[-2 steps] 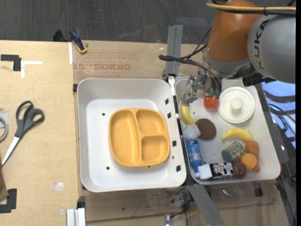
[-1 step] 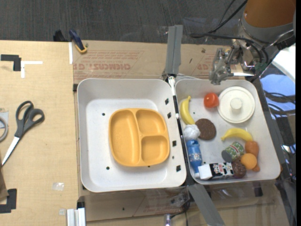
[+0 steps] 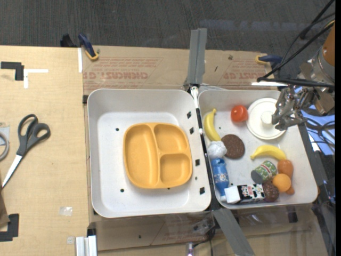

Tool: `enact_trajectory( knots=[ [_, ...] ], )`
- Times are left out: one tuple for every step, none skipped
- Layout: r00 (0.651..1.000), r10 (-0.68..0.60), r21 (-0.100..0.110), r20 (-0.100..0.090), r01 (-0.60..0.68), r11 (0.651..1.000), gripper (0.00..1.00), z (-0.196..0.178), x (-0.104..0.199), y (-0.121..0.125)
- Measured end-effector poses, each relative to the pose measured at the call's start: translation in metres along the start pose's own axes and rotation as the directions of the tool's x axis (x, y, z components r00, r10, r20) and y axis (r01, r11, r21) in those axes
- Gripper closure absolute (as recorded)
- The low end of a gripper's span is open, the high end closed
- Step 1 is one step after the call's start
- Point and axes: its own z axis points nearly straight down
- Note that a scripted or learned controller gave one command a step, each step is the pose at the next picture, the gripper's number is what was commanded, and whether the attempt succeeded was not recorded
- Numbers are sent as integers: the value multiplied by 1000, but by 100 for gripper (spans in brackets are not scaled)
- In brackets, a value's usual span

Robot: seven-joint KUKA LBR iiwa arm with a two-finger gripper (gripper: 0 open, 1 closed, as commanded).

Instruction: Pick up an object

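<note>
From my remote seat I see the bench (image 3: 42,196) first, pale wood with a pair of scissors (image 3: 24,140) lying at its left, well apart from the work. Two white bins sit side by side. The left bin (image 3: 101,196) holds a yellow divided tray (image 3: 158,156) and nothing else that I can make out. The right bin (image 3: 306,196) is the crowded one.

The arm comes in from the right, and its gripper (image 3: 281,120) hangs over the far right part of the right bin, just above the edge of a white round dish (image 3: 265,119). I cannot tell how the hand stands; it is dark and small against the cables.

I judge this to be the approach step: nothing is lifted, and the gripper is lowering toward or hovering at a pick point. The dish looks like the nearest candidate, touching or nearly touching the tool. The next move calls for a clean descent onto a graspable rim, which seems awkward on a flat dish.

In the right bin, from larger to smaller: a blue water bottle (image 3: 217,167) along the left wall, a banana (image 3: 210,125) beside it, a second banana (image 3: 269,152), a brown round disc (image 3: 233,146), a black-and-white box (image 3: 246,193), a green can (image 3: 265,170), an orange fruit (image 3: 282,182), a red tomato (image 3: 239,112).
</note>
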Motion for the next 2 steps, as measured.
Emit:
enact_trajectory(
  knots=[
    [994,-113,-1,-1,113,994,100,179,22,-7],
    [1000,-7,-1,2,7,1000,100,55,-17,66]
  ],
)
